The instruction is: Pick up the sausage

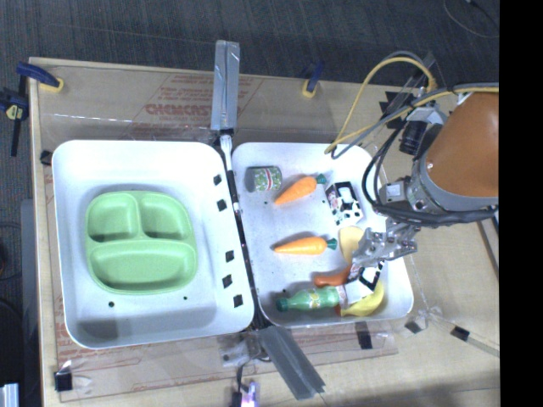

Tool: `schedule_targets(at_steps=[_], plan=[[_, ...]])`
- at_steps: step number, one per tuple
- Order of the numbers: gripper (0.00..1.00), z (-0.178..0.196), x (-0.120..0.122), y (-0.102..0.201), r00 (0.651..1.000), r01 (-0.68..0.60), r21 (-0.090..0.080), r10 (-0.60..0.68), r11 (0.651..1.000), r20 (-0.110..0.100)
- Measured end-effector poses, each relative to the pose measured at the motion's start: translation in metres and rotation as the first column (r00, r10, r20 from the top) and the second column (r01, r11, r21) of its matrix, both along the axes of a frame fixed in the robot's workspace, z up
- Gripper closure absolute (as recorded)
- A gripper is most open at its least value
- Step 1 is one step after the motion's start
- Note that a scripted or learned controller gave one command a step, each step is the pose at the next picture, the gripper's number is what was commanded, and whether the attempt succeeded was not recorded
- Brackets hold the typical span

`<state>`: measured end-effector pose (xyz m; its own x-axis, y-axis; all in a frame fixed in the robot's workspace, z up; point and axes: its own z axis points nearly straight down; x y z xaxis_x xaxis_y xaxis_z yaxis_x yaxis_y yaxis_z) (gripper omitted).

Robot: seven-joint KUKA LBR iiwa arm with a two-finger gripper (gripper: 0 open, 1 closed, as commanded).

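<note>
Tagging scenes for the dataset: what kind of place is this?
Likely a robotics lab bench, not a kitchen: two shallow white plastic bins clamped to a board, toy food such as an orange plastic carrot, and a grey robot arm with loose cables.

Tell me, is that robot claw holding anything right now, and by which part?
It cannot be told. The gripper sits low over the sausage in the right bin, but its tips are too blurred to show a hold.
</note>
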<state>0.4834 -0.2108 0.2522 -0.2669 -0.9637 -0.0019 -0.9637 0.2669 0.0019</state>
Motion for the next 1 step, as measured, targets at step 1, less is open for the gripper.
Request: schedule_targets(at_steps=[1], plan=[[0.0,-0.0001,-0.0003,-0.0001,1.0,0.0,0.0,0.0,1.0,-0.002]])
